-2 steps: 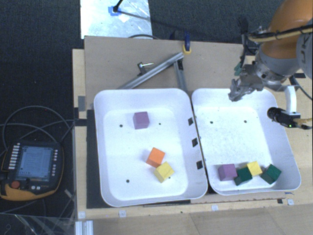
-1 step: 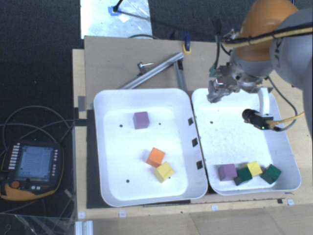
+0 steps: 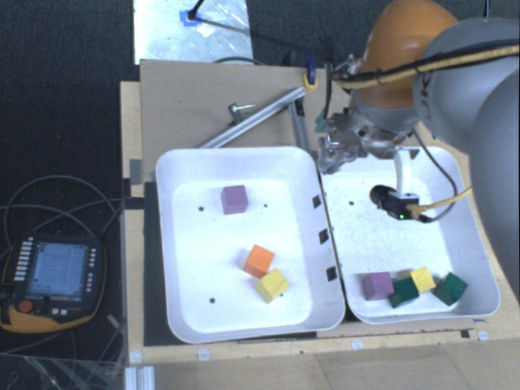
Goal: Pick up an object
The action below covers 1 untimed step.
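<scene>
In the right bin (image 3: 475, 242), a purple cube (image 3: 377, 284) heads a row of 4 blocks (image 3: 422, 279) against its near wall, well apart from the jaws, which hang over that bin's far wall on the cube's side; whether they stand apart or together I cannot tell.

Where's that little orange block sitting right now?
In the camera view, the orange block lies in the bin on the view's left, just above a yellow block, with a purple block farther up.
</scene>
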Motion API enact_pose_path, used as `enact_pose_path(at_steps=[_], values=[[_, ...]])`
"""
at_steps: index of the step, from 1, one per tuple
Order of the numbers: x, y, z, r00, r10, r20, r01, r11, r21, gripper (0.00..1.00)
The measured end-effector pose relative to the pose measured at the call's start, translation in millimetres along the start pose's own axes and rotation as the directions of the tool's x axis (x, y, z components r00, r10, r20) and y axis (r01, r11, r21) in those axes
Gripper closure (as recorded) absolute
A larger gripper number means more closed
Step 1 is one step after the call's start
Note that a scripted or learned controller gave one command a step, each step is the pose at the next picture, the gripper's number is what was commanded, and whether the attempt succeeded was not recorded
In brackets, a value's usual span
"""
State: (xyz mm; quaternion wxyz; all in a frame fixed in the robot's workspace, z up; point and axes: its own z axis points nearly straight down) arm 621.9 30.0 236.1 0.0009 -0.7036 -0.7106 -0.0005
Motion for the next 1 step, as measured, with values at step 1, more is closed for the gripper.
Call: enact_pose_path(at_steps=[1], values=[[57.0,-1.5,12.3,1.000,-0.001,0.000,0.001,1.000,0.000,1.00]])
